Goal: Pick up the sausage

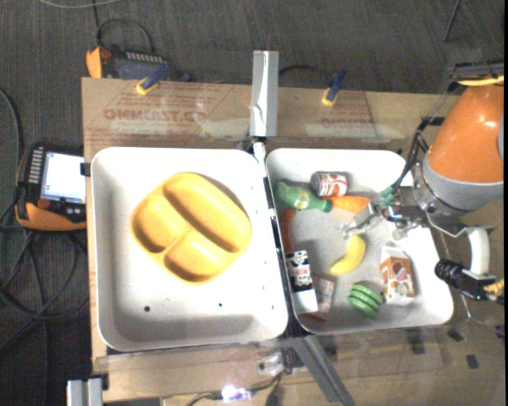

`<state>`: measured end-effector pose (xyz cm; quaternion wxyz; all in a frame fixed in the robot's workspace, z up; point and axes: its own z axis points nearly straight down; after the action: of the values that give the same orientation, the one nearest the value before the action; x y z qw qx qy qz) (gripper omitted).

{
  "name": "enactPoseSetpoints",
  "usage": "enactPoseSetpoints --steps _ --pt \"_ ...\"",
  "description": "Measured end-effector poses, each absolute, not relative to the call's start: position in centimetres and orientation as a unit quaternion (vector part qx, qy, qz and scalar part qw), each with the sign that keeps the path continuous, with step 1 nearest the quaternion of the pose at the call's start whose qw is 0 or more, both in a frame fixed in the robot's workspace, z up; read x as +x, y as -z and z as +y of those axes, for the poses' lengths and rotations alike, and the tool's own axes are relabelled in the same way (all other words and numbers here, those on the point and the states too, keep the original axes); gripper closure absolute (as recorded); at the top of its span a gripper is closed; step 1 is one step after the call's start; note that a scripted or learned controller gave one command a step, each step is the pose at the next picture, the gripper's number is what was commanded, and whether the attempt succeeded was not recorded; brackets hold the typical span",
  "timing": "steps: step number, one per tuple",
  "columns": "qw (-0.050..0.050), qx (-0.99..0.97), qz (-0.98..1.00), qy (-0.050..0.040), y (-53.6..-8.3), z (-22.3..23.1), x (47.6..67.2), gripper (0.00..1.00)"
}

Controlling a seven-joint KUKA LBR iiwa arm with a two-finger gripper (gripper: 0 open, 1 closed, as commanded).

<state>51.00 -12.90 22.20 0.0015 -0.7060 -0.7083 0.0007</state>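
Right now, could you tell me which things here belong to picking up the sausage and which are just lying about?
For the job:
sausage, probably the dark red piece below the green bottle
gripper

Lying about:
green bottle
can
carrot
banana
carton
yellow plate

My gripper [364, 220] hangs over the right bin [423, 311], just above the banana [349, 256] and beside the carrot [350, 203]. Nothing sits between my fingers. Past the carrot lie a can [329, 183] and a green bottle [301, 198]. Below the banana sits a green fruit [365, 299], with a small carton [396, 278] beside it. Across from the banana, the left bin [118, 311] bears a yellow divided plate [191, 226].
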Motion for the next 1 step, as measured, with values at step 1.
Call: enactPoseSetpoints --steps 1 --pt "0.001 -0.679 -0.734 -0.0009 -17.16 -15.85 50.80 0.00"
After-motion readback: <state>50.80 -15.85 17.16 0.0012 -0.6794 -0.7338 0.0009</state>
